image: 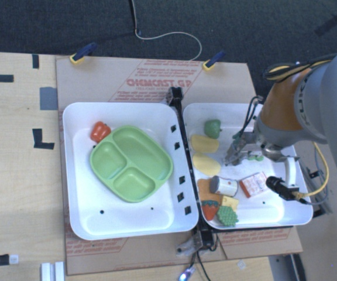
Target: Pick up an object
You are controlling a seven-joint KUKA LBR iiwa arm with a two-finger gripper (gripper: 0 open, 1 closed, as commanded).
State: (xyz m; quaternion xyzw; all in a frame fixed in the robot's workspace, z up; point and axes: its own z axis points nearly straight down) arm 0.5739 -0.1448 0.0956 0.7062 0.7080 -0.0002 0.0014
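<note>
Toys (215, 165) in right white bin (285, 215)

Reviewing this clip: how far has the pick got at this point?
Done: the arm has reached into the right bin, with the tool low over bare floor. In hand: nothing visible. Left: a grasp and lift. The nearest items are the yellow pieces and the red-and-white packet, both lying loose.

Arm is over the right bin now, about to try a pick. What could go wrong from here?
1. The gripper hangs over a bare patch of the right bin, so it may close on nothing.
2. The toys along the divider are packed tight: the small can touches the orange piece, so a grab there could drag neighbours.
3. The red and white packet lies flat and may slip.
</note>
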